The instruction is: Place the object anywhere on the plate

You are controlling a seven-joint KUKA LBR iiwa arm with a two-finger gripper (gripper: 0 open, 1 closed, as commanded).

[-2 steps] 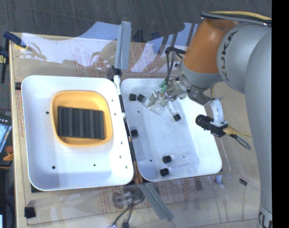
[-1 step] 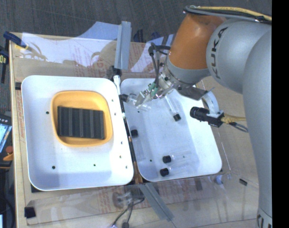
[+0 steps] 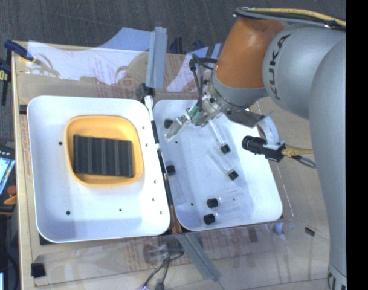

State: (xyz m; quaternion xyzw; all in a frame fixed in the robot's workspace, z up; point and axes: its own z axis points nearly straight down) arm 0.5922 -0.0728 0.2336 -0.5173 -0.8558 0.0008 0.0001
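In the left bin [image 3: 45,204] the yellow plate [image 3: 81,132] lies flat with a dark ribbed block [image 3: 104,156] on its middle, so little bare rim is left as landing room. Over the top of the right bin [image 3: 262,207], the tool [image 3: 193,118] hangs among clear tubes [image 3: 223,150] with black caps. I cannot tell whether it grips anything. The step goes best if a firm hold is checked before carrying left across the divider.
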